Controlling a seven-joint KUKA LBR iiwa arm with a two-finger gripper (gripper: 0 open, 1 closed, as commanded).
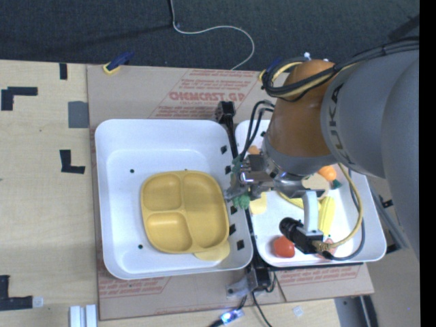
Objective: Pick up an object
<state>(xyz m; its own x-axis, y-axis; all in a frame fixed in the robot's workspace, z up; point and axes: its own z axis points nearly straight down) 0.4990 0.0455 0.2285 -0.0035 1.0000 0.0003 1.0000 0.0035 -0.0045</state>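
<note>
Left bin [119, 182]: yellow divided plate [184, 210] | right bin [371, 244]: red item [284, 246] | claw [239, 188]: cannot tell

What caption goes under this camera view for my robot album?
Robot arm over the right bin with a red object; yellow divided plate in the left bin.

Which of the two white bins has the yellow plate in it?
The bin on the view's left, away from the arm: the yellow divided plate lies in it. The other bin lies under the arm.
</note>
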